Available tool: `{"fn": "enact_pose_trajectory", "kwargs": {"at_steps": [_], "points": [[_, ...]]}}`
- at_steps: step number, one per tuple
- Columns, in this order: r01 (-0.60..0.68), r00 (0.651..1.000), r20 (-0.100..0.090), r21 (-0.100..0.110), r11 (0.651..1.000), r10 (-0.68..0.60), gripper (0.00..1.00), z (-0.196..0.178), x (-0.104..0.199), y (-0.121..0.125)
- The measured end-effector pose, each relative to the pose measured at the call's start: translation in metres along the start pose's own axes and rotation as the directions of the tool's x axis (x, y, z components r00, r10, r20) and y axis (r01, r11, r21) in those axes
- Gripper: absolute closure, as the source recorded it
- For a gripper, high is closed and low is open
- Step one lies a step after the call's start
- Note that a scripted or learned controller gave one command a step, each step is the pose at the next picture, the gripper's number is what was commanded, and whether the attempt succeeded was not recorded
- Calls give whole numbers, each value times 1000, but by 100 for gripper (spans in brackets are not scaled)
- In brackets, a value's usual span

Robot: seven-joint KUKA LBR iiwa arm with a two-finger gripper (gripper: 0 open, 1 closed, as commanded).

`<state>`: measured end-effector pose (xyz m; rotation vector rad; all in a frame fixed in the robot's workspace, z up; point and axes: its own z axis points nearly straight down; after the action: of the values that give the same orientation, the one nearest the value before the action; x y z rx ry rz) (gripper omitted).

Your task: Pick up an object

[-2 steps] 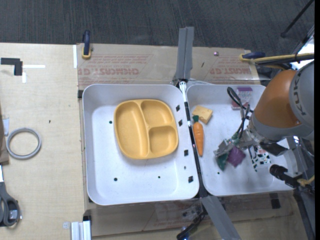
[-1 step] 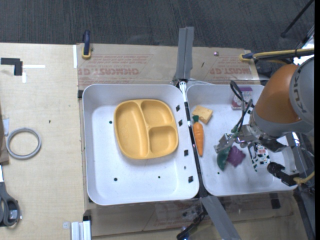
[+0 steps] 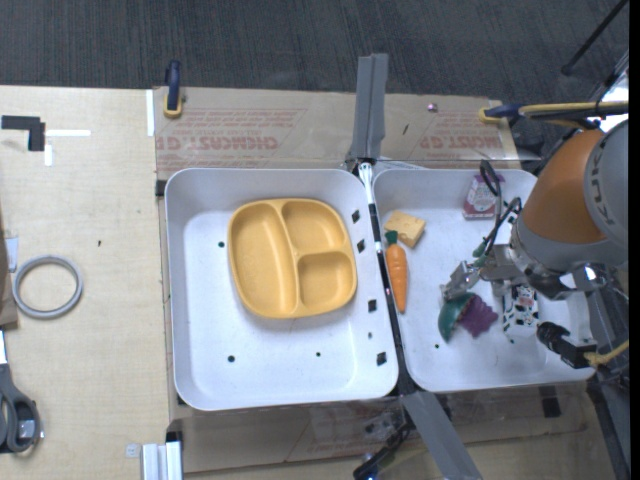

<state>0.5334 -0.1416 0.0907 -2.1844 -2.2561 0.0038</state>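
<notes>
**Claw poised over the teal and purple toy in the right bin**

The claw (image 3: 462,280) hung low over the middle of the shallow white right bin (image 3: 440,368), tilted toward the bin's left wall. Whether it was open or shut could not be made out, and nothing could be seen in its hold. Just below it, toward the near edge, lay the small teal and purple toy (image 3: 468,317), the likeliest object to pick. It looked light and somewhat soft or rubbery, with a rounded teal end and a broader purple end. A hold across the narrower middle seemed the surest, since the rounded end might slip out. Its true shape was hard to read, as the claw's shadow and metal overlapped its upper edge.

Just beside the toy, toward the bin's right edge, sat a small black-and-white patterned object (image 3: 520,310), partly covered by the wrist and too blurred to identify. An orange toy carrot (image 3: 398,276) lay along the left wall, with a pale yellow block (image 3: 406,229) near the far-left corner. A pink packet (image 3: 481,199) rested at the far edge. The white left bin (image 3: 200,348) held a yellow divided plate (image 3: 293,258) near its centre.
</notes>
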Motion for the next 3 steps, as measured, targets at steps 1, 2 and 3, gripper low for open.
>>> {"fn": "enact_pose_trajectory", "kwargs": {"at_steps": [1, 2, 3], "points": [[-145, 989, -2, 1, 989, 145, 0, 0, -15, -23], [-229, 973, -7, 1, 973, 229, 0, -1, -21, -56], [-228, 974, -4, 1, 974, 228, 100, -9, -22, -56]]}}
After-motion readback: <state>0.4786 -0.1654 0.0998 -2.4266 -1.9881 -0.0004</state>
